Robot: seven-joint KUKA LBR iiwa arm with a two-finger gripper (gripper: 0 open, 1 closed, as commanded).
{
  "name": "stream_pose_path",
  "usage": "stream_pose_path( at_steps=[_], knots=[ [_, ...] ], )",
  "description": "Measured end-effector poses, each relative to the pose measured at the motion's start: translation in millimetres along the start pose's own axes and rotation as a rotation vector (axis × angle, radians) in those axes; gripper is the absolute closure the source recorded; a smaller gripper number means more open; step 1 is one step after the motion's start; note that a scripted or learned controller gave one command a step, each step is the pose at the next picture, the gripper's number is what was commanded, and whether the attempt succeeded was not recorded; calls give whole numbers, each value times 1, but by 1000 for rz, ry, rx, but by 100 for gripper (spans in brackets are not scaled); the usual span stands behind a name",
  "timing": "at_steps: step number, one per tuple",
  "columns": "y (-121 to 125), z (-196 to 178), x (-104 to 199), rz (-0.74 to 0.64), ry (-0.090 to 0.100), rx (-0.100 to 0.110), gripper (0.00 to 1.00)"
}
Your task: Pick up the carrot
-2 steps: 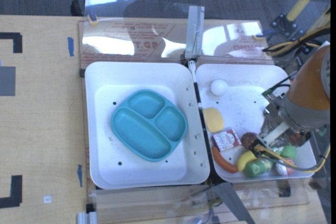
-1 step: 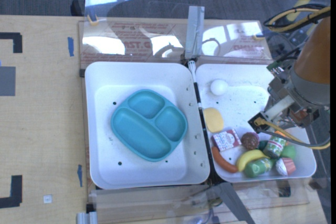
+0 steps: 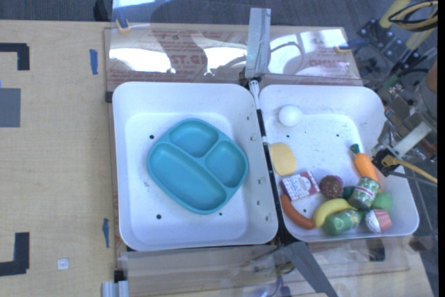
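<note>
Claw [image 3: 398, 144] at right rim (grip state unclear), carrot [image 3: 364, 165] just left.

Little can be read here. The clear panel [image 3: 229, 52] standing behind the two bins carries red printed lettering, mirrored in glare and too blurred to make out (a few strokes look like capitals, no more). The small red-and-white packet [image 3: 300, 186] in the right bin [image 3: 334, 111] bears print, illegible at this size. The green can [image 3: 364, 193] beside it has a label with a pale patch, its words also unreadable.
</note>
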State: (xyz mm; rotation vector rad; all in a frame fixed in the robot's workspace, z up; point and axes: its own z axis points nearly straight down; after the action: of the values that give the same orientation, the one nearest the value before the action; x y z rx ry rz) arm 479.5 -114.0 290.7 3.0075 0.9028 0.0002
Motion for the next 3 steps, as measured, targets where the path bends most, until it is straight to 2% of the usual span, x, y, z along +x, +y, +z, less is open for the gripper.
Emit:
stream_pose_path(
  at_steps=[1, 2, 3],
  knots=[
    [-11, 7, 7, 174, -2, 4, 100],
    [-10, 3, 8, 296, 0, 0, 100],
    [-33, 4, 22, 351, -2, 5, 100]
  ],
)
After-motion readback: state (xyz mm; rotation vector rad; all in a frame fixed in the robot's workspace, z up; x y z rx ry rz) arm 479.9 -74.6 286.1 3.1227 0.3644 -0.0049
